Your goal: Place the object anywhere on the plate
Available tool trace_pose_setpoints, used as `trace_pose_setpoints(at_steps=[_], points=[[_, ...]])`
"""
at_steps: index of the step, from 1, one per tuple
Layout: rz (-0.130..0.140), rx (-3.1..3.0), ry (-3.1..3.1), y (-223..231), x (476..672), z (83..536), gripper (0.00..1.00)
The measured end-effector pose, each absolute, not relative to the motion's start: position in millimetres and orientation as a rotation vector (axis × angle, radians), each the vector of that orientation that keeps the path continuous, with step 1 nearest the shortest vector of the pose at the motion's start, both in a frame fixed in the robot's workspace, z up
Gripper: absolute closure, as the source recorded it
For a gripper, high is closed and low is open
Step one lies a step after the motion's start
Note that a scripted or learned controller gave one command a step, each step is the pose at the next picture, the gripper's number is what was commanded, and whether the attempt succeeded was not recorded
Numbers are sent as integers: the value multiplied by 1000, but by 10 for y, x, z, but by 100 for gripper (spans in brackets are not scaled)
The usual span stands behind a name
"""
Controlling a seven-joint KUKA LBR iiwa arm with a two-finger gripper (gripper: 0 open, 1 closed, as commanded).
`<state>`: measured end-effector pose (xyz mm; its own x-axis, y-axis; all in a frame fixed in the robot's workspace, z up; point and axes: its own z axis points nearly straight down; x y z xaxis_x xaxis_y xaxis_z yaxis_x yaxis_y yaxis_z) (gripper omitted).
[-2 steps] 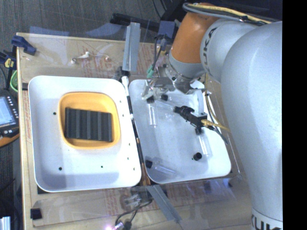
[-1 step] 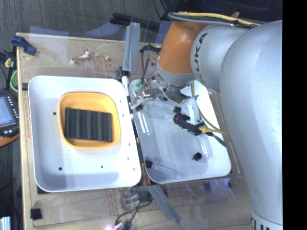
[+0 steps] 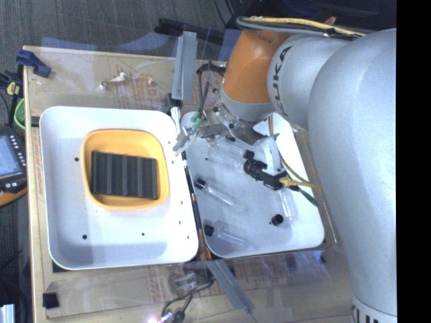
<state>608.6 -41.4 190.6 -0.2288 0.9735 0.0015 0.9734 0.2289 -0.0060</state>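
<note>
the grey arm [image 3: 337,113] with its orange band [image 3: 249,62] reaches in from the right and bends over the upper part of the right white bin [image 3: 306,237]. the gripper [image 3: 192,128] sits at the bin's upper left corner, close to the seam between the two bins, and whether it is released or clenched cannot be told from here; nothing can be made out in its grasp.

several small clear tubes with dark caps lie scattered on the floor of the right bin: one [image 3: 210,190] near the left wall, one [image 3: 222,233] toward the lower edge, and one [image 3: 286,204] to the right. a small dark cap [image 3: 277,219] rests beside the last. which of these is the object meant for the task cannot be told, but all of them are in the right bin.

the left white bin [image 3: 114,241] holds a yellow plate [image 3: 124,143] with a dark ridged block [image 3: 124,175] resting on it. both bins stand side by side on the wooden tabletop [image 3: 101,73].
</note>
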Motion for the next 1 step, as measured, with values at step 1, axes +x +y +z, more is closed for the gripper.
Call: trace_pose_setpoints(at_steps=[1], points=[[2,-1942,-2468,110,5998,2251,0]])
